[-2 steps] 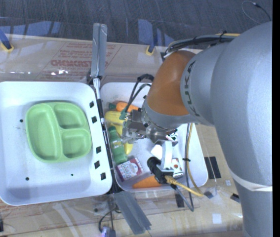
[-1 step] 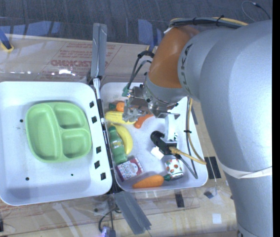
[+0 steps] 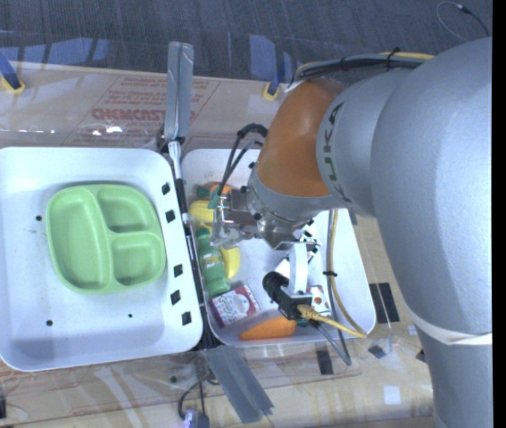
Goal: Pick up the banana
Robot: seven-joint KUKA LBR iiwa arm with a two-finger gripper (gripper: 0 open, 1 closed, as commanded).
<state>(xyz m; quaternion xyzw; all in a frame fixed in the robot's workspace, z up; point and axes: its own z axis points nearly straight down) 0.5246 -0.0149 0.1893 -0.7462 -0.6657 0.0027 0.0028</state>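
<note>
1. Camera view: the banana lies in the right bin along its left wall, partly under the gripper, which hangs directly over it.
2. Whether the claw is open or grips anything cannot be told.
3. A carrot lies near the bin's front; the left bin holds a green tray.

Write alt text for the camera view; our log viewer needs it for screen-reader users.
A grey robot arm reaches from the right into the right white bin, its gripper low over a yellow banana among cluttered items, including a carrot. The left white bin holds a green divided tray.
</note>
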